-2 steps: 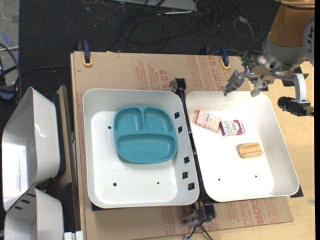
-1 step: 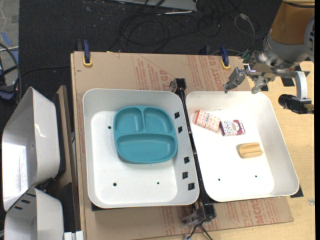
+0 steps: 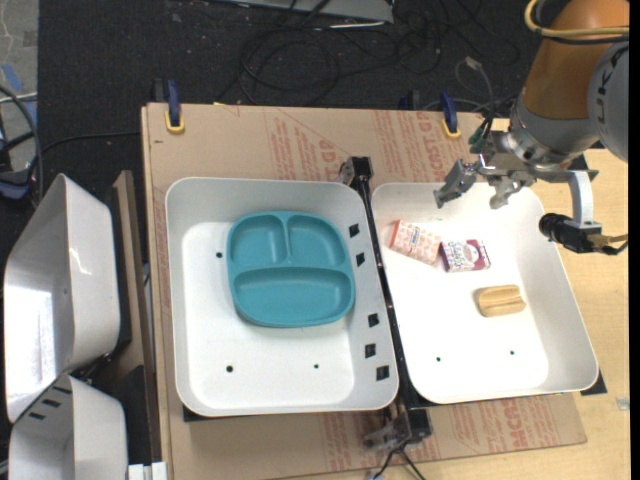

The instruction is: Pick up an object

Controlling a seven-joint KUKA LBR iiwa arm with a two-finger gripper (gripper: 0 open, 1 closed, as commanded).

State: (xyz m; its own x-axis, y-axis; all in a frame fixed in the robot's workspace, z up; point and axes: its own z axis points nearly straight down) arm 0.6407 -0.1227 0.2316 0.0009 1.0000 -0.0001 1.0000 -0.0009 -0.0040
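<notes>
Objects: box [image 3: 414,241], carton [image 3: 465,256], bun [image 3: 499,300] in right bin [image 3: 560,368] | gripper [image 3: 476,190] above bin's far edge, fingers spread, grasping nothing | teal tray [image 3: 290,268] in left bin [image 3: 190,368]

Arm enters from the right; gripper [image 3: 477,188] points down, fingers spread, holding nothing.

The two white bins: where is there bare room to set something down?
Right bin: its whole near half, below the bread roll, is bare. Left bin: a bare strip in front of the teal tray. It is crowded at the right bin's far end, where two small packets lie under the hand.
</notes>
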